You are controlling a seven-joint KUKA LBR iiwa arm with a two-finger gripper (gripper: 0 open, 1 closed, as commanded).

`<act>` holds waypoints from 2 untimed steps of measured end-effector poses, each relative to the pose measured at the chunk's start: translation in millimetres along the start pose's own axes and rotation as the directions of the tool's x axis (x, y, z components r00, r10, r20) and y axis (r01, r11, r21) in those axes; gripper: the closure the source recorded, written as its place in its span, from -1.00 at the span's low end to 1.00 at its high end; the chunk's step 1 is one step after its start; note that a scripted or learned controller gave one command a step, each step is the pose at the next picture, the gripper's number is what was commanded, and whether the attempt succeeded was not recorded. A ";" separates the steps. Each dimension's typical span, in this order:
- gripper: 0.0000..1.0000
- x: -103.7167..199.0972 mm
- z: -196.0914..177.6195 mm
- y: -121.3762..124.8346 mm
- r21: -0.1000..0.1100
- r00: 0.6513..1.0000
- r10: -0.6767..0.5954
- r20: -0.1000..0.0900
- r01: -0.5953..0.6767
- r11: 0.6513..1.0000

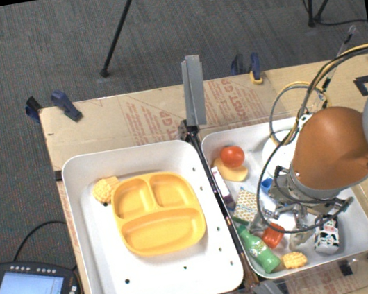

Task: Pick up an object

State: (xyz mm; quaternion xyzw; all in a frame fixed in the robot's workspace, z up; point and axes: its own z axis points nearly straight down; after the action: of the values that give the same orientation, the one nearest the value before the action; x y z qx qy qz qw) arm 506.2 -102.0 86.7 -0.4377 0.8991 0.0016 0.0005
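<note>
My gripper (292, 219) reaches down into the right bin (361, 240), under the orange band of the arm. Its fingers are among the toys and I cannot make out their gap. Around it lie a small red-orange piece (273, 235), a green bottle (260, 251), a checkered pale block (245, 206), a black-and-white cow figure (327, 237) and a yellow corn piece (295, 259). Farther back in that bin sit a red tomato (232, 155) on a pale yellow piece (233, 171).
The left bin (95, 264) holds a yellow divided tray (159, 212) and a yellow waffle-like piece (105, 189) beside its upper left corner. A grey post (194, 92) stands between the bins at the back. Cables (290, 106) loop above the arm.
</note>
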 end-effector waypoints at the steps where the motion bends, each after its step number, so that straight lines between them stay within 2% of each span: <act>1: -1.00 -30.3 -24.5 -95.9 0.003 0.962 -0.273 0.003 0.273 0.962; 2: -1.00 -24.9 -7.2 -81.7 0.013 0.968 -0.252 0.003 0.252 0.968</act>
State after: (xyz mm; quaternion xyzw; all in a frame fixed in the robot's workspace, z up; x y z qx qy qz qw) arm 585.8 -132.8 93.8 -0.5485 0.8361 -0.0029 0.0056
